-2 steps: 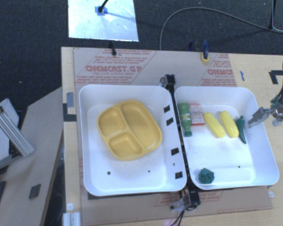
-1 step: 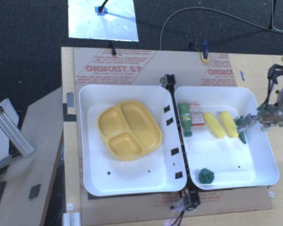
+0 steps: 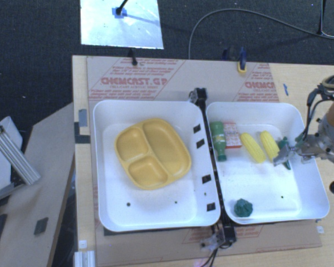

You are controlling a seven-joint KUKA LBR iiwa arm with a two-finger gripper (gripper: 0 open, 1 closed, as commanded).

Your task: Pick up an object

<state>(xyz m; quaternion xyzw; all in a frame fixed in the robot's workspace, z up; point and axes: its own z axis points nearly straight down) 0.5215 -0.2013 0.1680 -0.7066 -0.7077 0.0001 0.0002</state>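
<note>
While the gripper (image 3: 284, 159) hovers low by the right bin's (image 3: 306, 204) right wall, whether it is spread or closed can't be told.
Nearest target: two glossy yellow corn cobs (image 3: 260, 146) just left of it, long axes slanting toward the bin's far edge; smaller, a green bottle (image 3: 218, 141) and nubbly green lump (image 3: 243, 207).

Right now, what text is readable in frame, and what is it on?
"CHEMCAST GP" in red, on the sheet under the bins, left print.
"CHEMCAST", a second red print on that sheet, right side, partly covered.
Small box in the right bin: red print, too blurred to read.
</note>
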